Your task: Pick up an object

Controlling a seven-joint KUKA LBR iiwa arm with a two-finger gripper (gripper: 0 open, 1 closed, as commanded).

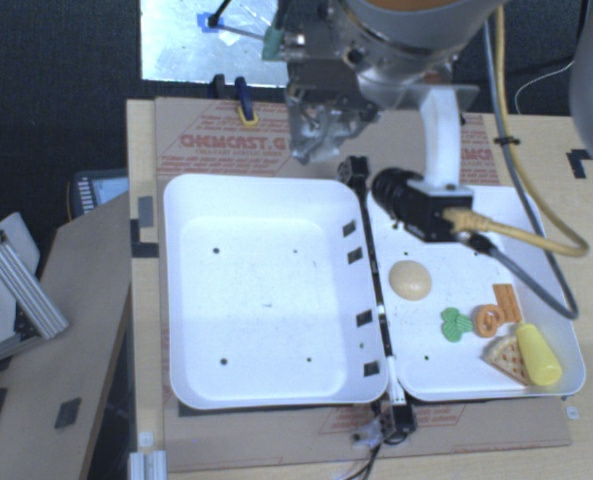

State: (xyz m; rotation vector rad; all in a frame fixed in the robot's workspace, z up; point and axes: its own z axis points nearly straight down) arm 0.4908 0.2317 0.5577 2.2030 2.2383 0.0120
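The right bin (546, 258) holds a beige round object (410, 279), a small green piece (456, 324), an orange ring-shaped piece (498, 314), a tan wedge (503, 356) and a yellow cylinder (538, 356). These lie in the bin's near half, most of them towards its right corner. My gripper (319, 138) hangs high over the cardboard behind the bins, near the far end of the divider between them. It is well away from all the objects, and nothing is seen in it.
The left bin (266, 288) lies beside the right one, with a row of black clips (361, 288) along the shared edge. Blue and yellow clamps (244, 103) stand at the back edge of the bench. A metal rail (11, 268) lies at the far left.
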